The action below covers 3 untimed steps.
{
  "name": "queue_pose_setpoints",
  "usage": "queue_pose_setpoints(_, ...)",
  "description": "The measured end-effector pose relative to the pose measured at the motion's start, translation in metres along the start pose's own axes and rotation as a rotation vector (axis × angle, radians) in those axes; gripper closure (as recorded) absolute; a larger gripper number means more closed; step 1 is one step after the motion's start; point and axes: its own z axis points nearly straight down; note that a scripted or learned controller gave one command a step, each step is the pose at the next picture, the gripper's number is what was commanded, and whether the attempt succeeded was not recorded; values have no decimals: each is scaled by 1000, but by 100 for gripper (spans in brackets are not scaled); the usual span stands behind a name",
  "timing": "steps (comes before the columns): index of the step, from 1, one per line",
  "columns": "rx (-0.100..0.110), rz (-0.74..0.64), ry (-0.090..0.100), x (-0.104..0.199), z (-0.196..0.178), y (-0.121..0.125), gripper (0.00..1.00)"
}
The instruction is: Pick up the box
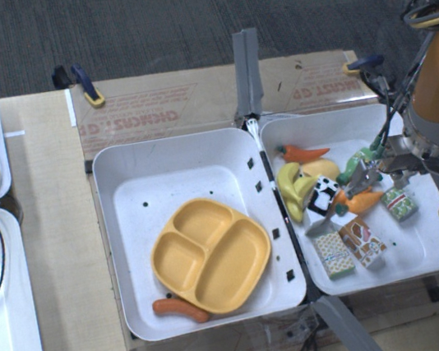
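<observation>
We're scanning the bench from its left side: the left bin is carrying a yellow divided plate w/ a toy sausage lying at the plate's front-left rim, near the bin's front-left corner. In the right bin, bananas are sitting by the left wall w/ a carrot toward the back. The box, a small printed carton, is lying flat toward the front edge, approx mid-bin, just beside a second small packet on its left. We're judging it light, stiff cardboard, a bit crushable, smooth-faced, so we're favouring a pinch across its narrow sides, not the broad top. The gripper is hovering behind the box amid the clutter; whether it's apart or together we can't tell. A green-white can is sitting nearer the right wall.
</observation>
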Motion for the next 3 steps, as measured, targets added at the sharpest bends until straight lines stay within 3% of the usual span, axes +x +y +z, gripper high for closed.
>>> queue_pose_setpoints(1,0,117,1,-2,125,-24,0)
queue_pose_setpoints(2,-2,219,0,-13,145,39,0)
queue_pose_setpoints(3,3,210,-2,-14,147,114,0)
